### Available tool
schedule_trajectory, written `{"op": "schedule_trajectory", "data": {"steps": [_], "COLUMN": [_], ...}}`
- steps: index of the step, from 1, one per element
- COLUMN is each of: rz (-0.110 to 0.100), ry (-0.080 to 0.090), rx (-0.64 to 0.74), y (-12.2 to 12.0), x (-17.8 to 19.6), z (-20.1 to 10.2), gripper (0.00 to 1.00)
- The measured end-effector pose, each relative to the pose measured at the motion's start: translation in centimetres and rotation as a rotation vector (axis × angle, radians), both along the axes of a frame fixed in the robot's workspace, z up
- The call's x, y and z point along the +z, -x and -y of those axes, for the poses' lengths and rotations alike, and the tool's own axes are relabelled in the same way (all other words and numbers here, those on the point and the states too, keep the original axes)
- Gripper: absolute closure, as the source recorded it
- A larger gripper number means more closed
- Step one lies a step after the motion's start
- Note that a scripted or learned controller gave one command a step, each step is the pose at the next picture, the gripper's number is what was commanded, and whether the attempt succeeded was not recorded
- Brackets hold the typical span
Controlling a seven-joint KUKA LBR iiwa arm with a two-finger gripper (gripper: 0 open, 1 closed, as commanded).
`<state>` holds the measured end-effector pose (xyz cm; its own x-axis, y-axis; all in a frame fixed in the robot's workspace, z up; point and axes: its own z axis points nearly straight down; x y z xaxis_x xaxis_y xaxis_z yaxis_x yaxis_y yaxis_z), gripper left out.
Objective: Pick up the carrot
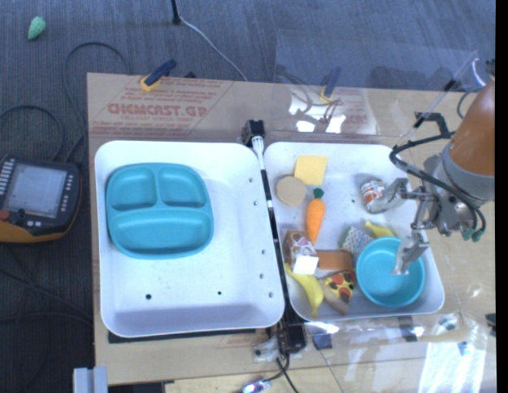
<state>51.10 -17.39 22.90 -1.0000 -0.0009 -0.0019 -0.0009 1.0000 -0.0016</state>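
The carrot [316, 218] lies in the right bin [348, 155] (green top toward the yellow block [311, 169]). The gripper [409, 252] hangs above the blue bowl [390, 273], apparently empty; finger spacing I cannot tell.

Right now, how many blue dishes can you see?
2. A blue tray with compartments sits in the left bin; a blue bowl sits in the right bin's near corner, under the gripper.

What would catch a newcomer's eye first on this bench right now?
Probably the big blue divided tray, alone in the left bin. Next, the crowded right bin, where the orange carrot lies among toy food. The pincer hangs over the blue bowl in that bin's near right corner, apart from the carrot.
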Motion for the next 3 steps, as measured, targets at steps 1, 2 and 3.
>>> {"op": "schedule_trajectory", "data": {"steps": [1, 2, 3], "rz": [0.012, 0.014, 0.006], "ry": [0.0, -0.005, -0.003], "rx": [-0.212, -0.186, -0.427], "y": [-0.5, -7.0, -9.4], "x": [-13.0, -3.9, -10.2], "z": [-4.4, -12.7, -7.6], "gripper": [0.0, 0.0, 0.0]}}
